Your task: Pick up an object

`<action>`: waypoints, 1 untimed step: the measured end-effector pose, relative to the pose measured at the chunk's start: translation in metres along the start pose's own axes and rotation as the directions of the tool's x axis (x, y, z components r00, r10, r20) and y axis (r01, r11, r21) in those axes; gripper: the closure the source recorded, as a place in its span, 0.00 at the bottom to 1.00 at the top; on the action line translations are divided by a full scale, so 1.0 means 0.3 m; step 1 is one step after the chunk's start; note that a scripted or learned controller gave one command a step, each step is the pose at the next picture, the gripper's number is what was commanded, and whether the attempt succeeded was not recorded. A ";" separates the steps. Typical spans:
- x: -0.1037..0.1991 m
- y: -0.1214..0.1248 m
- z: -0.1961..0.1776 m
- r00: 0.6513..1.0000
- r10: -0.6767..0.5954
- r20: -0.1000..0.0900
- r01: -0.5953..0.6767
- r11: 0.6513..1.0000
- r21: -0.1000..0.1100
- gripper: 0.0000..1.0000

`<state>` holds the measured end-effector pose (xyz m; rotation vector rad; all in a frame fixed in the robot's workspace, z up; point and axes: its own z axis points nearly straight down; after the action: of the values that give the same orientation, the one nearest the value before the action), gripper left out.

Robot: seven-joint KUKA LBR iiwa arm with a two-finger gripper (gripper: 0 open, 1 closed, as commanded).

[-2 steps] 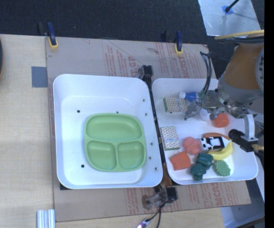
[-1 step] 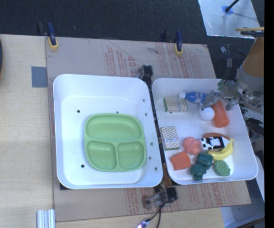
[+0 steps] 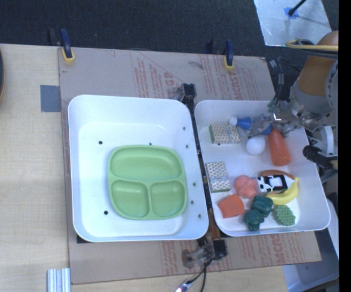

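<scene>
I see gripper [image 3: 271,119] low over right bin [image 3: 321,190], upper part, amid clutter. Cannot tell jaws' state. Nearest candidates: white ball [image 3: 255,145] just below-left, orange bottle [image 3: 278,148] just below, long axis running up-down in view. I judge bottle easiest target: short drop toward near edge, jaws across its narrow width.
</scene>
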<state>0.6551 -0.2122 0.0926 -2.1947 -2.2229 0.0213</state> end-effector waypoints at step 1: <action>0.039 -0.398 0.013 1.000 0.011 -0.001 -0.011 1.000 -0.010 0.00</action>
<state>0.5355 -0.2019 0.0915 -2.2115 -2.2152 0.0095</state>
